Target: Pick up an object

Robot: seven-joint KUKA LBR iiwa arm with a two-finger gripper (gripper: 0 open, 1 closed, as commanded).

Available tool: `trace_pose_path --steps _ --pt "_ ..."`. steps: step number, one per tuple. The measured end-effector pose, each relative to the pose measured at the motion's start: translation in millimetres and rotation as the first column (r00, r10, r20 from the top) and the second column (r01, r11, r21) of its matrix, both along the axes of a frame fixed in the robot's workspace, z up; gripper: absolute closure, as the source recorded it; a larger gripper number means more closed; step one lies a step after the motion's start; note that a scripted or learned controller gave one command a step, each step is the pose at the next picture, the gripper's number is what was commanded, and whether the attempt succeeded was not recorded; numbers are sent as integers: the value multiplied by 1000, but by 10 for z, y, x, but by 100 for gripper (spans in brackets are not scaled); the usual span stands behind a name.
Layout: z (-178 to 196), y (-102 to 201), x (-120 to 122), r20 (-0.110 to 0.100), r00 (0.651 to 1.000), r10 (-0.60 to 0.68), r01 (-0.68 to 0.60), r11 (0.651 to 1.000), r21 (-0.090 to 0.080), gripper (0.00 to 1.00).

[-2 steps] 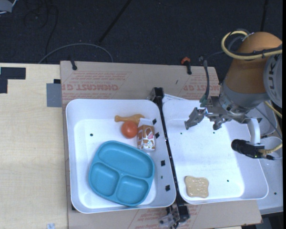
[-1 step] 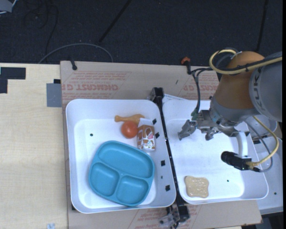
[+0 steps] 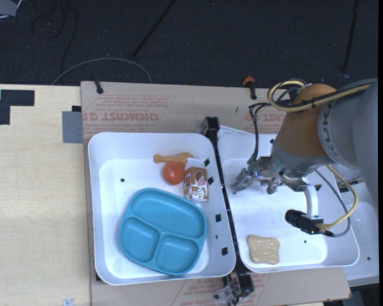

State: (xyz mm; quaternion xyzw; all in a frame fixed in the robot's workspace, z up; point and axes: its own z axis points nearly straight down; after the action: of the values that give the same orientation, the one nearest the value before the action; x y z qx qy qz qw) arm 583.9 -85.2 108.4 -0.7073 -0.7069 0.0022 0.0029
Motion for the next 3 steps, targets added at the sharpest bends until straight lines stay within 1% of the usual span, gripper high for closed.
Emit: trace_pose_path --steps 1,2,3 --pt "122 -18 -3 0 1000 -6 6 1000 0 100" --pt "734 -45 14 6 1000 -2 2 1000 -1 100" --pt "1328 -46 82 7 1000 1 -1 1000 -1 100"
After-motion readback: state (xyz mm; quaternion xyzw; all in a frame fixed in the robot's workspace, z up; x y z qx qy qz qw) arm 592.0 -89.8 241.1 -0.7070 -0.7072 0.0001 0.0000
